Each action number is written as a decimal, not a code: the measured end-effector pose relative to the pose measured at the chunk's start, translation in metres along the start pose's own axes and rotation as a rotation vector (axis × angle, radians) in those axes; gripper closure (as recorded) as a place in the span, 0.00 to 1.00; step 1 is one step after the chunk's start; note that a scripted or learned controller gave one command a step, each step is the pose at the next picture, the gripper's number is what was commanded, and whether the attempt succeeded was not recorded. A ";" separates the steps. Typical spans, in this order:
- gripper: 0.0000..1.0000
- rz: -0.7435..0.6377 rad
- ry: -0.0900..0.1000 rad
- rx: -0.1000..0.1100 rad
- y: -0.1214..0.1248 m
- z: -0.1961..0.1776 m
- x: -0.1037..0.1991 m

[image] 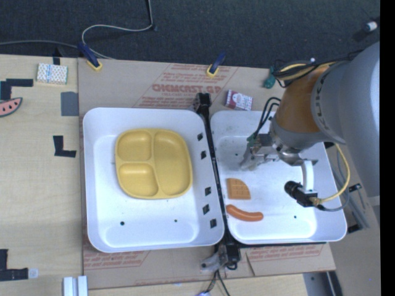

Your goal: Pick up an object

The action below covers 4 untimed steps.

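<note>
In the right bin (pixel 321 230) lie a tan waffle piece (pixel 238 188) and, just below it, an orange sausage (pixel 245 214). My gripper (pixel 251 160) hangs low in this bin, above and slightly right of the waffle, near the bin's left wall. The grey arm with its orange band (pixel 299 106) reaches in from the right. A yellow three-compartment plate (pixel 153 163) rests in the left bin (pixel 102 221).
A small red-and-white packet (pixel 237 100) lies on the cardboard behind the right bin. Yellow clips (pixel 216 66) hold the cardboard's far edge. A black divider with clamps (pixel 208 159) separates the bins. Cables loop off the arm at the right (pixel 336 193).
</note>
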<state>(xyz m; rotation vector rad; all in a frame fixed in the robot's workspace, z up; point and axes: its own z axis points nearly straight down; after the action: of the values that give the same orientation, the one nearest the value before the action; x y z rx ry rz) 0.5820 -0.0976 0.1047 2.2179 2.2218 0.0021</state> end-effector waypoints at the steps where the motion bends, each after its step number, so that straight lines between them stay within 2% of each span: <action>1: 0.00 0.000 0.000 0.000 0.000 0.000 0.000; 2: 0.00 0.001 -0.001 0.002 -0.004 0.019 0.001; 3: 1.00 0.001 -0.002 -0.001 -0.003 0.009 0.001; 4: 0.00 0.001 -0.002 -0.001 -0.003 0.009 0.001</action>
<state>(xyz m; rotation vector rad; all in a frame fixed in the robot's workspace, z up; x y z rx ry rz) 0.5788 -0.0968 0.0954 2.2182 2.2188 0.0010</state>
